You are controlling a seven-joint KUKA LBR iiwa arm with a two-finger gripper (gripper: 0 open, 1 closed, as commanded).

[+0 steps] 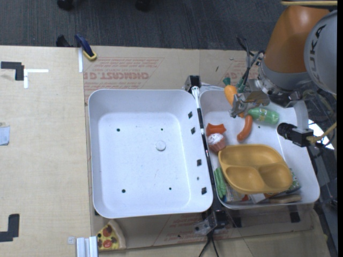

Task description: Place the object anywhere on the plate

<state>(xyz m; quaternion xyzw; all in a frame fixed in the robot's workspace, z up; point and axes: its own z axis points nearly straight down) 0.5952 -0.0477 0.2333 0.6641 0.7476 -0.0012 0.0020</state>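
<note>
Two white bins sit side by side on the worktop (43,159), a pale tan board with cardboard sheeting (134,71) laid under the bins. Left bin (102,197) takes centre frame, a small round disc (161,146) on its floor. Right bin (305,162) sits at right of frame, and it's crowded: a yellow divided plate (256,169) fills its lower half, tilted over clutter along the bottom wall. Above the plate, a small red-and-white toy (216,135) lies by the left wall, with a reddish sausage-shaped piece (245,128) just to its right and a green toy (265,114) further right. An orange carrot-like toy (230,92) sits at the bin's top left corner.

Up comes the arm (300,36) at upper right, orange band broad in the frame, and the claw (244,105) hangs over the top of the right bin, between the carrot and the green toy. Whether it's open or gripping anything, I cannot tell from here. None of those toys is on the plate.

Around the edges: black tape marks (13,68) at upper left, a blue-and-yellow tool (86,48) at the worktop's top edge, a pizza-slice toy (109,237) at bottom. Dark carpet (177,15) runs along the top, with chair casters (67,1).
</note>
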